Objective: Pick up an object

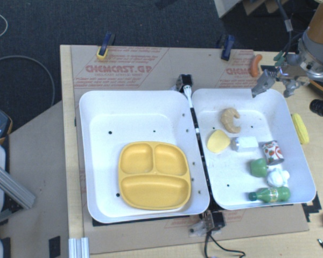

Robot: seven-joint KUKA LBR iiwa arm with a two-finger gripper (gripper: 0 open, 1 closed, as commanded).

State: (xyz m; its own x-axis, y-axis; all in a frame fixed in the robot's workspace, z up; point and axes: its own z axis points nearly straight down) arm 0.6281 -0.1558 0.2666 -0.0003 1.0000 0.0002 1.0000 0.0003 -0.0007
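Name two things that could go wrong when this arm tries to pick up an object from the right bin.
The green bottle, white toy, green lump and small can crowd together, so the gripper may knock a neighbour. The bottle also lies close to the bin wall, leaving little room beside it.

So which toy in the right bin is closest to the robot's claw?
The tan croissant, alone near the back of the right bin. The other toys lie farther forward from the gripper.

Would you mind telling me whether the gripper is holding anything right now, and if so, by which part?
Nothing is held. The gripper hangs open above the far edge of the right bin, with nothing between its fingers.
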